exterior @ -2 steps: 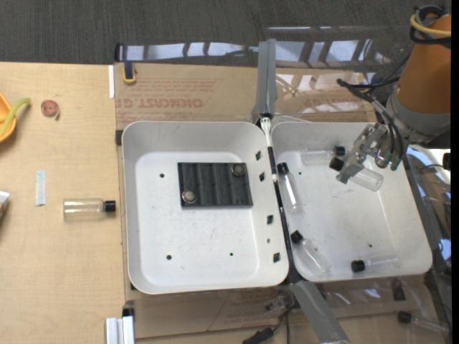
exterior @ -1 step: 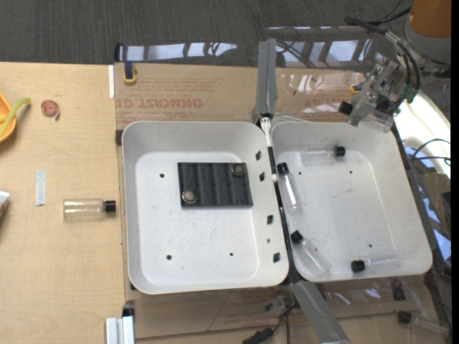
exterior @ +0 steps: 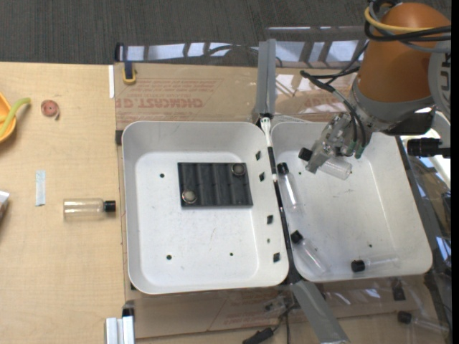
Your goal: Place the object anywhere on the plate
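The claw (exterior: 331, 151) hovers upper right, grasping a clear vial (exterior: 334, 166) above the right bin (exterior: 401, 213); dark plate (exterior: 215, 184) sits centre-left.

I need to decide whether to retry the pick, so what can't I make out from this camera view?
- tool: blurred, the arm's orange band above covers part of it; finger state and any hold on the clear vial below it unclear.
- two small round pieces on the dark ridged plate: too small to identify.
- orange object: cut off by left edge.
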Robot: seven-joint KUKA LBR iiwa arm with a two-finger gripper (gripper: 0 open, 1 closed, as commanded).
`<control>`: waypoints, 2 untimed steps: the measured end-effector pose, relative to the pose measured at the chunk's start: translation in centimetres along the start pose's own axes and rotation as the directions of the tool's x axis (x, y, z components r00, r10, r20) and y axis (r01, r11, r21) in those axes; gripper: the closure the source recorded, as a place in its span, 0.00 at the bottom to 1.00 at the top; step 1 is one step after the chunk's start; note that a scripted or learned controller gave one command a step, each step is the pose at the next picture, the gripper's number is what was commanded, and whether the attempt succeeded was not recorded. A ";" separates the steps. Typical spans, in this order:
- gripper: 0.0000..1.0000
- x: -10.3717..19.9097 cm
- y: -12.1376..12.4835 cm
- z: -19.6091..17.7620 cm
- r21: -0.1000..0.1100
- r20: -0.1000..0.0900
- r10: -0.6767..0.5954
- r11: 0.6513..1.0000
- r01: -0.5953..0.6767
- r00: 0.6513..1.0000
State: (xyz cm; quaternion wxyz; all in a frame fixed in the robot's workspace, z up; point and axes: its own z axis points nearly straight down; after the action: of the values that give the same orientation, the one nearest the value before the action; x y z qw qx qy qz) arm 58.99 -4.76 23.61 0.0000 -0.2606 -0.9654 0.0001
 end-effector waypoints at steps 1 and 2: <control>1.00 -7.2 -6.3 -10.4 0.000 0.001 0.024 1.000 -0.024 1.000; 1.00 3.1 -6.3 -4.6 0.000 0.000 0.051 0.999 -0.051 0.999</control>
State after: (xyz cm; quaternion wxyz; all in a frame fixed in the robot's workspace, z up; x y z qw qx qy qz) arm 53.15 -8.62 28.17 0.0001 -0.2853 -0.9584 0.0003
